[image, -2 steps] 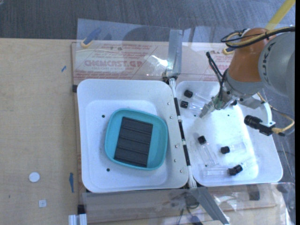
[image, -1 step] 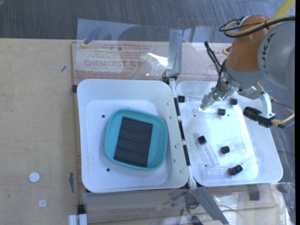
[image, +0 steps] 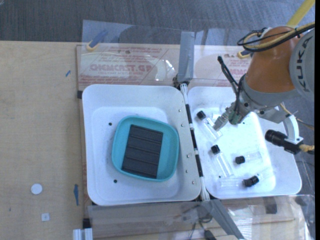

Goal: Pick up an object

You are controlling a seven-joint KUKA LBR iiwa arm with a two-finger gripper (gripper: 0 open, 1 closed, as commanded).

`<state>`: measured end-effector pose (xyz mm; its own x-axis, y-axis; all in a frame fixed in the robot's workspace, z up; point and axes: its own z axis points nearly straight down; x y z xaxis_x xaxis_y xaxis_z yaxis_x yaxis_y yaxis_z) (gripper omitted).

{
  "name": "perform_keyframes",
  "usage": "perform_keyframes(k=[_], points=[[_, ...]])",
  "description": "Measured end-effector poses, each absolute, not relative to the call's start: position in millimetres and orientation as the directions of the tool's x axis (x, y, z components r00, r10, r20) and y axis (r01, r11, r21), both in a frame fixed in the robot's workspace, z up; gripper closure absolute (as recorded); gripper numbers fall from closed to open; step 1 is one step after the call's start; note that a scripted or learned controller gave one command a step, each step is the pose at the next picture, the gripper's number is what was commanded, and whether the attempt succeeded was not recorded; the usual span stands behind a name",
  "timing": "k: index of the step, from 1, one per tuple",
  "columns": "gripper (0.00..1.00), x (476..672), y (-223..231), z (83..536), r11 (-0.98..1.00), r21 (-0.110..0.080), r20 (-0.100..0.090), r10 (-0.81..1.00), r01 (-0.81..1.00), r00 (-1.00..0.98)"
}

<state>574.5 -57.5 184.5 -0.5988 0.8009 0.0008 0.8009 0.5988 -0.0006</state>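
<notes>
My gripper (image: pixel 222 122) hangs low over the upper left part of the right bin (image: pixel 285 181), below the orange band of the arm. Small clear tubes with black caps lie scattered in that bin. One black cap (image: pixel 200 115) lies just left of the gripper, with a clear tube (image: pixel 207 129) right under the gripper's tip. Another cap (image: pixel 215 148) sits below it, a third cap (image: pixel 240 159) further right, and a larger capped tube (image: pixel 250 181) near the front. Whether anything sits in the gripper is hidden.
The left bin (image: pixel 95 109) holds a teal square dish (image: pixel 117 139) with a black ridged block (image: pixel 143 150) in it. A ridge (image: pixel 190 134) divides the two bins. A black cylinder (image: pixel 280 140) juts from the arm over the right bin's right edge.
</notes>
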Motion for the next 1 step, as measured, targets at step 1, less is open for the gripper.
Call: perform_keyframes(k=[1], points=[[0.00,574.4,-57.8,184.4,0.598,-0.001,0.001,0.801,0.801,-0.598]])
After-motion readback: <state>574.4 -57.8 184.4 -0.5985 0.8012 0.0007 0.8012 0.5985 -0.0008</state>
